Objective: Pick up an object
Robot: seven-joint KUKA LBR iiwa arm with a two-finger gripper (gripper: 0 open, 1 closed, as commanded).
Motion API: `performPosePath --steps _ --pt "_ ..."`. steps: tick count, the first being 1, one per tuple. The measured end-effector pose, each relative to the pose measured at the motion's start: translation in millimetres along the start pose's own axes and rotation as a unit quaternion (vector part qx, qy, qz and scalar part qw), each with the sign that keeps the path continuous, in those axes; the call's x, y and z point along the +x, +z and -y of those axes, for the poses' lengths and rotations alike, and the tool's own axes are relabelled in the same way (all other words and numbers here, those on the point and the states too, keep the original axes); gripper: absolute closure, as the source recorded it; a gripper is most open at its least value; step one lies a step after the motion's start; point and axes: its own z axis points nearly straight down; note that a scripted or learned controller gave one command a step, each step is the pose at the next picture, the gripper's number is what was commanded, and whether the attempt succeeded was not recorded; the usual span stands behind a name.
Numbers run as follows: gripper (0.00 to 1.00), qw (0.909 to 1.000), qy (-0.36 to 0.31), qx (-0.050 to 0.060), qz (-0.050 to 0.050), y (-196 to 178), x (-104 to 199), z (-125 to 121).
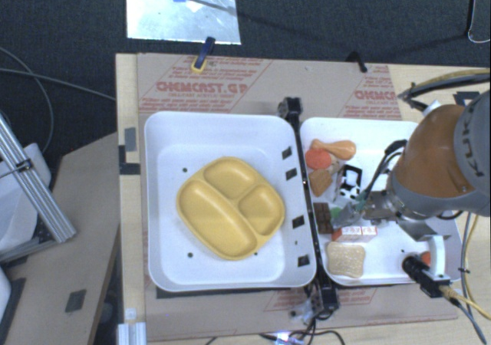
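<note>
I am reaching in from the right of the frame, my fingers (354,211) hanging low over the right bin (383,267) — I cannot tell their state. Beneath them are lying small objects: an orange piece (317,158), a dark block (324,218), a beige sponge-like square (346,258). The yellow divided tray (230,206) is sitting in the left bin (165,182).

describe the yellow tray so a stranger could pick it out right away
Look at the left white bin of the two side by side. Lying in it is the yellow tray, a rounded plate split into three compartments, much larger than the small items in the right bin.
</note>
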Motion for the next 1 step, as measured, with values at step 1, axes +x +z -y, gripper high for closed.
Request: performPosePath --steps 1 --pt "1.0 1.0 0.001 -0.001 0.0 -9.5 -0.1 -0.9"
